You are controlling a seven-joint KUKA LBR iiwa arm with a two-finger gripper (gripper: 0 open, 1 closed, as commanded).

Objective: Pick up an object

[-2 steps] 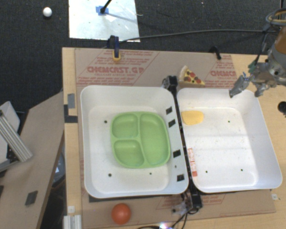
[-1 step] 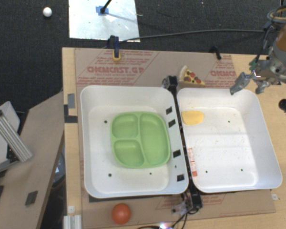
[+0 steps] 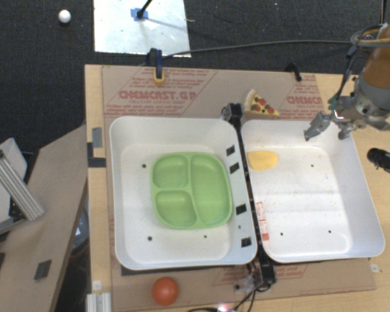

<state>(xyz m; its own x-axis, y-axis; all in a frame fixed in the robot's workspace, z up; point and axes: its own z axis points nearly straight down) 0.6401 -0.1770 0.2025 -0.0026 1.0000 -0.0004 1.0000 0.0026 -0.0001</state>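
Note:
A flat yellow piece (image 3: 262,160) lies in the right bin (image 3: 338,239), close to its far left corner. A green divided plate (image 3: 191,190) rests in the middle of the left bin (image 3: 130,174). My gripper (image 3: 330,127) hangs over the far right edge of the right bin, well to the right of the yellow piece. Its two fingers (image 3: 314,127) stand apart with nothing between them.
A toy pizza slice (image 3: 260,104) lies on the board just behind the bins. An orange ball (image 3: 164,290) sits on the bench in front of the left bin. Black clips run along the divider between the bins. A small white ball (image 3: 65,16) lies far back left.

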